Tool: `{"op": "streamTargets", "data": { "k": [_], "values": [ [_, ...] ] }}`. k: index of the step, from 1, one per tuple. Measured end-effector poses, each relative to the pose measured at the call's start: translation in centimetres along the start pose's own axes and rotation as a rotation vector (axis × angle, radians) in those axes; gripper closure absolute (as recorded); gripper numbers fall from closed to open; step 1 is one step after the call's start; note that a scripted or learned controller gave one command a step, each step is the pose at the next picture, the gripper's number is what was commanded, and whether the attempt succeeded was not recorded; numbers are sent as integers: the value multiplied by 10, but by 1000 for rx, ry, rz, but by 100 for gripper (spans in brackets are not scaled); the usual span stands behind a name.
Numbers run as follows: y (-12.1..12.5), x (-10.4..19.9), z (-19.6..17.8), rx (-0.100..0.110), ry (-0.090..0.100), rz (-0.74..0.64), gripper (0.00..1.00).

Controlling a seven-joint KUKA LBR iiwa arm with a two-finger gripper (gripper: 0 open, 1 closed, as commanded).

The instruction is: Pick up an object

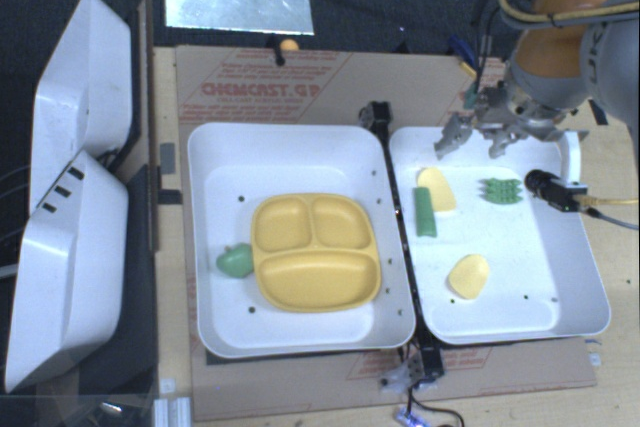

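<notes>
So far nothing lifted. Tool (472,139) hovers over the right bin's (575,295) far edge, fingers spread, nothing between them. Candidates lie below it: green stick (426,212), pale yellow piece (437,187), green ridged piece (500,190). Descent and grasp remain.

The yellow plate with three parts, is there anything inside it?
The yellow plate shows nothing in its three sections. A green piece touches its left edge, outside. Whatever is under the plate is hidden.

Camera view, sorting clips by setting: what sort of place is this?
Probably a robotics lab bench: a robot arm over two white bins holding toy items like a yellow divided plate, with loose cables around.
</notes>
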State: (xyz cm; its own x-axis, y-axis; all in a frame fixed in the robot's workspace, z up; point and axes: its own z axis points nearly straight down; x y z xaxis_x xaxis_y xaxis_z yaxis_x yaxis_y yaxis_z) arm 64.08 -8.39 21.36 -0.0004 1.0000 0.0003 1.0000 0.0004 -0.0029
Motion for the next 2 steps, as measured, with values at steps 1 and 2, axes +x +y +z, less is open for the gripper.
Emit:
{"op": "streamTargets", "data": {
  "k": [1, 2],
  "values": [
    [2, 1, 62, 1, 0, 0, 0],
    [2, -4, 124, 1, 0, 1, 0]
  ]
}}
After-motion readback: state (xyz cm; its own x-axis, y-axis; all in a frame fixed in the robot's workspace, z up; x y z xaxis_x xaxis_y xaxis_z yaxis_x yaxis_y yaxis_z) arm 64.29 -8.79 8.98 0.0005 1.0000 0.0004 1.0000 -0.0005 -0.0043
